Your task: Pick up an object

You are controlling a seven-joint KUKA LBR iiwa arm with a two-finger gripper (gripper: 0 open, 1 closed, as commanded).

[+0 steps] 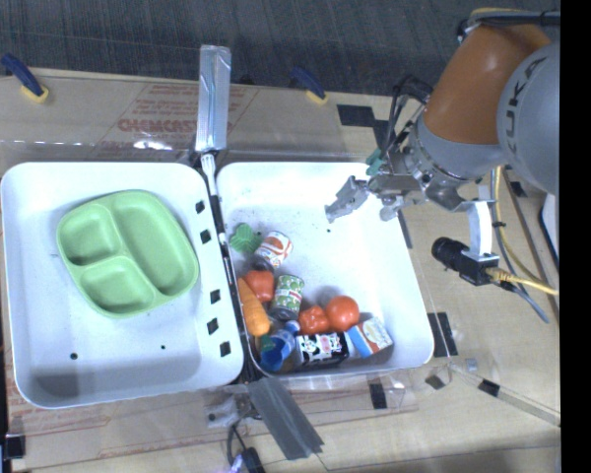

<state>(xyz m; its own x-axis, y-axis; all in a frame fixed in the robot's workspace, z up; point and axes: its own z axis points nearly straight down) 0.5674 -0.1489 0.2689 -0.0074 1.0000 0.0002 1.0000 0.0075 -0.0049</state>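
Bins sit side by side on the bench, left bin (30, 264) with a green tray (128, 252) in it, three compartments, lying flat toward the upper middle. Right bin (374, 254) has all the stuff, piled up in its lower left corner against the divider. From the top of the pile: something small and green (243, 237), then a can (273, 250) tipped on its side just beside it, a second can (288, 296) with a green label below that, and a carrot (253, 305) running along the left wall. Couple of tomatoes (330, 314) touching each other near the front wall, another red thing (259, 284) tucked between the carrot and the cans. A carton (322, 346) with a black and white print lies on its side along the front edge, with a blue item (276, 351) at its left end. Gripper (347, 199) hangs over the upper right part of the right bin, well apart from the pile, nothing between its fingers as far as I can see. Honestly can't tell if the jaws are spread or pressed together, too blurry at this angle. Arm (492, 77) comes in from the right, orange band showing.
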